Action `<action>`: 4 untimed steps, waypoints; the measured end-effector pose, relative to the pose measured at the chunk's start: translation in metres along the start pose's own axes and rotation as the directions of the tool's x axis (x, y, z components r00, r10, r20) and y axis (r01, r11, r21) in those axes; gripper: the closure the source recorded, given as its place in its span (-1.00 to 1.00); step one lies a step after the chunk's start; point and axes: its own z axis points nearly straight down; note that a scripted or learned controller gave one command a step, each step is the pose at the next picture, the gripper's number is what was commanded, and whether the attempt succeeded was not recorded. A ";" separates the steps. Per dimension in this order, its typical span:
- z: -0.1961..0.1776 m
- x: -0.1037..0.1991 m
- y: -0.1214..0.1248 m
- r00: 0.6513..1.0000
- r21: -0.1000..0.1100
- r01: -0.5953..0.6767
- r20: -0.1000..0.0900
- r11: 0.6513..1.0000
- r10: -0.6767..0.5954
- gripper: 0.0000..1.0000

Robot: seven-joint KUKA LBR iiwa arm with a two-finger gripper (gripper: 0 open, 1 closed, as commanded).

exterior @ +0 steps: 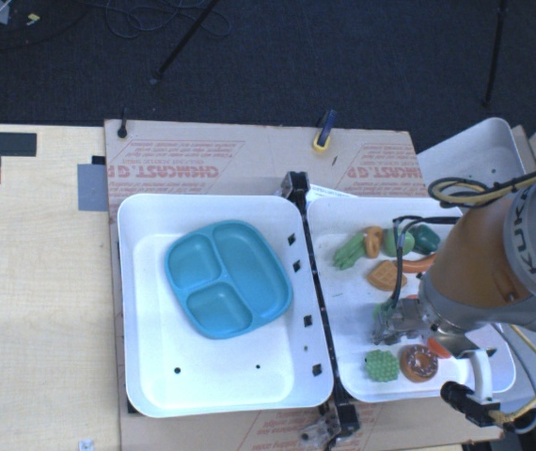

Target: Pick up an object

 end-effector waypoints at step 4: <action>-0.130 0.057 0.026 1.000 0.010 0.014 0.002 1.000 -0.014 1.00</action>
